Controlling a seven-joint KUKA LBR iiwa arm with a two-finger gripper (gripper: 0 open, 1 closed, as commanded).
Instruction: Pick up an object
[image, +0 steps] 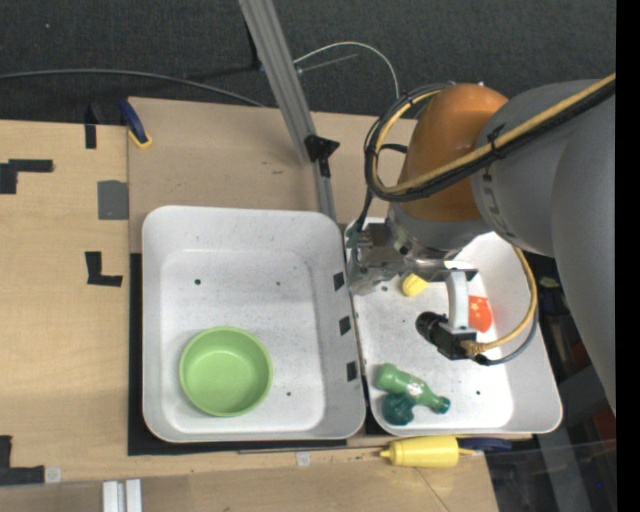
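My gripper (374, 262) hangs low over the far left corner of the right bin (520, 400), under the orange wrist band. A small yellow piece (414, 286) lies just to its right, close to the metal body. An orange-red object (480, 312) sits further right, partly behind a white bracket and a black cable fitting (445, 335). Near the bin's front lie a green bottle-shaped toy (408, 385) and a teal piece (399, 407), touching each other. I see nothing held in the gripper.
The left bin (170, 240) holds a green bowl (226, 370) in its near left part. A yellow bottle-shaped object (424, 452) lies on the bench outside the right bin's front rim. A grey pole (290, 90) slants in from the top.
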